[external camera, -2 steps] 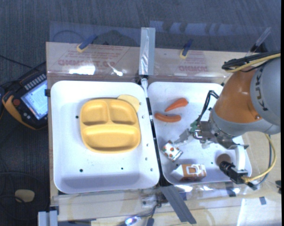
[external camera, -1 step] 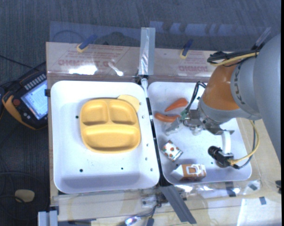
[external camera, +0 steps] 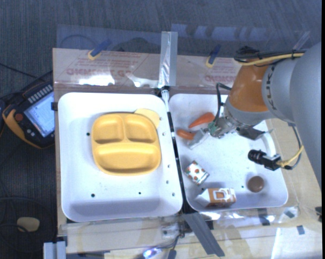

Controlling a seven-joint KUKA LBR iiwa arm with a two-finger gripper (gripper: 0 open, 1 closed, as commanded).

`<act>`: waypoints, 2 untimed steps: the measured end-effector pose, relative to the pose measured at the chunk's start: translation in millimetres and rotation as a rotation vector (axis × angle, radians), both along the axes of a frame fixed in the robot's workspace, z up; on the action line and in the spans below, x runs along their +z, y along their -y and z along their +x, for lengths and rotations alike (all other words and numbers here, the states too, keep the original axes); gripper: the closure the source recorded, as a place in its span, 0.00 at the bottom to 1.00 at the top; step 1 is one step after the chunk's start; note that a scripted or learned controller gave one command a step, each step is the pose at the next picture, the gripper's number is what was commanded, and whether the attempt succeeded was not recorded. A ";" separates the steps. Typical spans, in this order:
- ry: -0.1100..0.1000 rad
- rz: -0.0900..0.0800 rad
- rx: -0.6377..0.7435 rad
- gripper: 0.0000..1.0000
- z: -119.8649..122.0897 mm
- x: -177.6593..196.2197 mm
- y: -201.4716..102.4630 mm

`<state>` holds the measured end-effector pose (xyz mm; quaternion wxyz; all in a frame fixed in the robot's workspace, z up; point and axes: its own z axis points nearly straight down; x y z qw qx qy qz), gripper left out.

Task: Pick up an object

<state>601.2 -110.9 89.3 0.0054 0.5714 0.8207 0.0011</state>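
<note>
I'm reaching in from the right, wrist bent low over the right bin's [external camera: 281,196] far edge. My gripper [external camera: 219,127] sits just beside the orange carrot [external camera: 201,120] near the far left corner; the view is too blurred to tell the gripper's state. My arm hides the bin's far right corner.

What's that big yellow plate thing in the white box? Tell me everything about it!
The yellow tray is a food plate with rounded corners, smooth and slightly shiny like plastic. Raised ridges split it into three compartments: two smaller ones at the far side and one wide one nearer the camera. It lies flat, right side up, on the floor of the left bin, towards the bin's far half. A pale flat piece peeks out at its far right corner. Nothing can be seen in its compartments, and the gripper is over in the other bin.
</note>
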 end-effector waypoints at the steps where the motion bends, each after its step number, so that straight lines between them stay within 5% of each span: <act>1: -0.016 0.001 0.225 0.00 58.6 -2.0 29.8; 2: -0.006 -0.002 0.226 1.00 61.1 9.3 29.3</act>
